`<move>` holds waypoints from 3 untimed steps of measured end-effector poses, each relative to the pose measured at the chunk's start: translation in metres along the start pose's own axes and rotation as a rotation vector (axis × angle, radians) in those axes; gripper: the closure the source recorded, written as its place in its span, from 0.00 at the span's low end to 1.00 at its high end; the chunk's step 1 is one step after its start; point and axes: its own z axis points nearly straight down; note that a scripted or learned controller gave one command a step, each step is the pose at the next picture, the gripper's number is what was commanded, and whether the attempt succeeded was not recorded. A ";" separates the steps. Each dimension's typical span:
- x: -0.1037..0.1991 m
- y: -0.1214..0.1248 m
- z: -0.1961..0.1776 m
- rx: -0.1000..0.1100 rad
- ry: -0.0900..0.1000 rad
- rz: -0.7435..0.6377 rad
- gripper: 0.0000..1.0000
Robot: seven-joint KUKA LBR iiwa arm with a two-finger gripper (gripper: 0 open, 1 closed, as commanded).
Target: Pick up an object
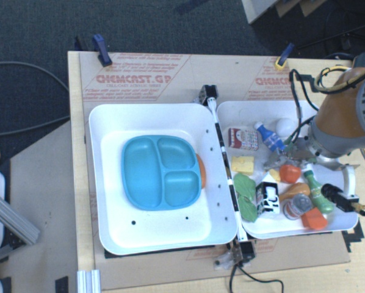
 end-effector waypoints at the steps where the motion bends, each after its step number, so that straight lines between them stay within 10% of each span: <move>1: -0.019 0.107 -0.001 -0.003 -0.001 -0.002 0.00; 2: 0.063 0.051 0.000 0.000 0.000 -0.002 0.00; 3: 0.051 0.054 0.000 -0.002 -0.001 -0.001 0.00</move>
